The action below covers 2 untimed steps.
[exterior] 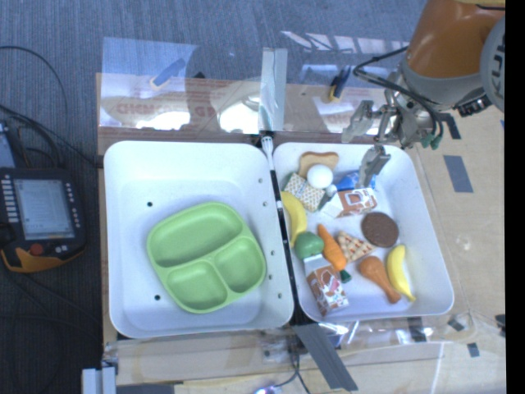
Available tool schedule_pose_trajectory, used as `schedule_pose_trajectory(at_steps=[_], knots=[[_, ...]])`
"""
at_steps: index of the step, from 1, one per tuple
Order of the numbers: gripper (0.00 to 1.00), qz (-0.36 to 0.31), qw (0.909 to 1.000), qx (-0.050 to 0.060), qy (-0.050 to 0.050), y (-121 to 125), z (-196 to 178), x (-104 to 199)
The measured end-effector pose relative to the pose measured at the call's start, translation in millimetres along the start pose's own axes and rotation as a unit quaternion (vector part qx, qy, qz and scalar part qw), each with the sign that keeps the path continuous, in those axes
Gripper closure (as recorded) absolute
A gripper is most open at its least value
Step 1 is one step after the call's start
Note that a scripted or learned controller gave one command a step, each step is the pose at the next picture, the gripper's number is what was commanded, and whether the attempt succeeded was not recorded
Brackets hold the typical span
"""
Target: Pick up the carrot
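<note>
Tool (376, 161) first: it hangs over the far corner of the right-hand white bin (433, 245), fingers spread wide and nothing between them, with the grey and orange arm (447, 35) rising behind it. Well apart from it, the small orange toy carrot (331, 248) lies near the middle of that bin, slanted, its green top against a round green vegetable (308, 244). A waffle-patterned wedge (354, 245) touches its other side and a printed carton (326, 290) sits just below. I'd judge the approach hasn't begun; a clean grasp wants the fingers turned across the carrot's narrow width, dropping into the thin gaps beside it. A yellow banana (294, 213) lies along the divider. The left bin (123, 302) holds a green divided plate (207, 256). Beyond the brown surface (480, 245) is blue-grey carpet (49, 15) and a handheld control pendant (41, 212).
</note>
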<state>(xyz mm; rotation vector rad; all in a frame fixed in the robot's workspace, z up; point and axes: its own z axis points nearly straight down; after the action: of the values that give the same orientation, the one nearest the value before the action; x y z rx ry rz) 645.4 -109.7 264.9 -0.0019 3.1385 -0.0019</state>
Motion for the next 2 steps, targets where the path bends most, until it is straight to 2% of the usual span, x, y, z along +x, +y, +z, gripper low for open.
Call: schedule_pose_trajectory(at_steps=[1, 2], knots=[[0.00, 0.005, 1.0000, -0.001, 0.006, 7.5, 161.9, 69.7], [0.00, 0.080, 0.9967, 0.000, -0.007, -20.1, 172.9, 156.5]])
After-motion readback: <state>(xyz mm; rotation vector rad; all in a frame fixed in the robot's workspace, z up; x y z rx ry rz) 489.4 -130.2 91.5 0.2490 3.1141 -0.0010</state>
